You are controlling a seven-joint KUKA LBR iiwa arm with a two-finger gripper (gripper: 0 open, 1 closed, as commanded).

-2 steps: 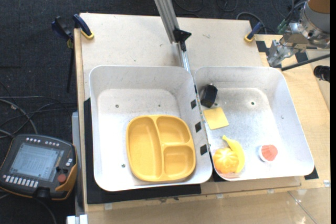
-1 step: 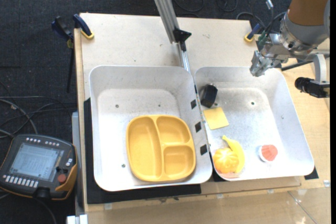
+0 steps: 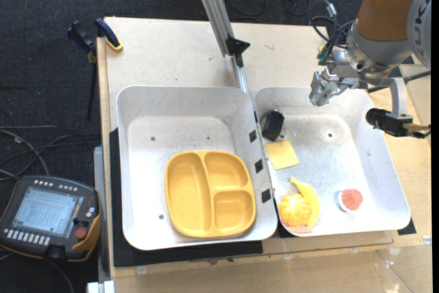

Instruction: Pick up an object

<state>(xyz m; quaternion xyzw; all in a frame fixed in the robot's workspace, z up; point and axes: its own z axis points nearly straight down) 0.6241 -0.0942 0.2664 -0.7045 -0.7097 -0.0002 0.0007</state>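
The grey arm with the orange band reaches in from the right, and its two-finger gripper [image 3: 321, 94] hangs over the far rim of the right white bin [image 3: 374, 168], probably so it can come down on one of the things there. I cannot tell how the jaws stand; nothing is visible between them.

The candidates lie in the right bin: a small black blocky object [image 3: 273, 124] at the left wall, a flat yellow square piece [image 3: 282, 154] just beside it, a yellow banana-like soft toy [image 3: 300, 206] at the near edge, and a small round red and white piece [image 3: 350, 200]. The left white bin [image 3: 137, 127] bears a smooth yellow plastic tray with three compartments [image 3: 209, 193].
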